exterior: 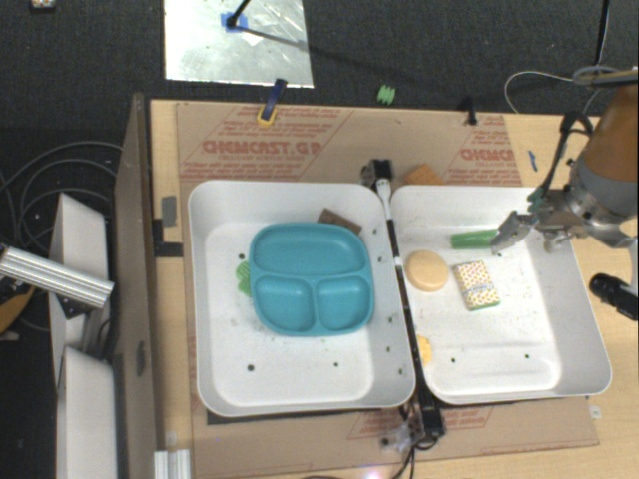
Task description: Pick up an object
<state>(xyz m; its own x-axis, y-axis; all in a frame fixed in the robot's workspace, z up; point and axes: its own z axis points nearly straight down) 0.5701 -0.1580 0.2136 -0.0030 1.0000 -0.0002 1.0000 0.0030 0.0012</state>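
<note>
Nearest the camera, a small yellow piece (pixel 425 350) sits at the left wall of the right bin (pixel 559 367), with a patterned little box (pixel 477 284) and a round tan bun-like object (pixel 427 270) farther up. Beyond them a green stick-shaped object (pixel 472 238) lies on that bin's floor, and my pincer (pixel 511 230) hovers just beside its right end, not gripping it; how wide it is I cannot tell. Left bin (pixel 215 367) carries a blue divided tray (pixel 310 277), a brown thing (pixel 339 220) poking out behind it and something green (pixel 243 275) at its left edge.
</note>
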